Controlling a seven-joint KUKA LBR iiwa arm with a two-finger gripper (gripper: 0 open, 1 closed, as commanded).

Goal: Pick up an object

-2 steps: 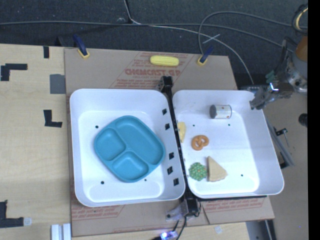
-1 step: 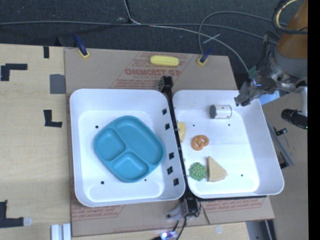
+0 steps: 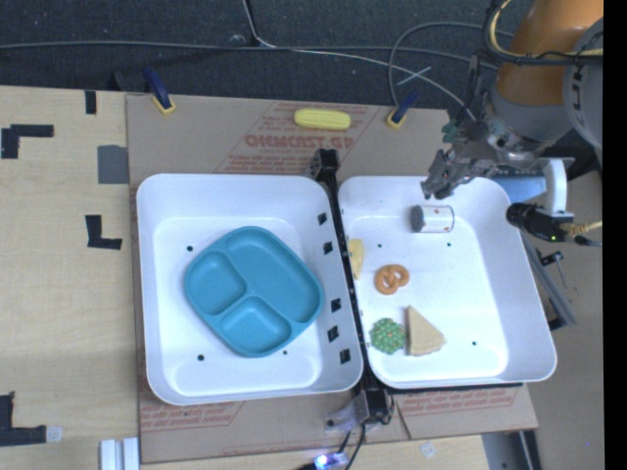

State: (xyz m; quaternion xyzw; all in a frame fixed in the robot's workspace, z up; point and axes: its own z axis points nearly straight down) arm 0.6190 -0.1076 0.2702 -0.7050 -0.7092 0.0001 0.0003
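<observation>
You had the gripper (image 3: 438, 190) hanging over the far part of the right bin (image 3: 509, 292), just above a small grey-and-white cylinder (image 3: 432, 219) that lay on its side on the bin floor. Whether the pincer was released or clenched, you could not tell from this slant; nothing showed between it and the cylinder that would count as a grasp. Nearer you in the same bin sat a pretzel (image 3: 391, 280), a yellowish piece (image 3: 356, 258) close against the left wall, a green round item (image 3: 387, 336) and a tan wedge (image 3: 424, 333) touching it. The left bin (image 3: 162, 262) held a blue divided plate (image 3: 253, 290). Beyond the bins, a yellow corn-like toy (image 3: 321, 118) lay on the cardboard (image 3: 196, 135)
</observation>
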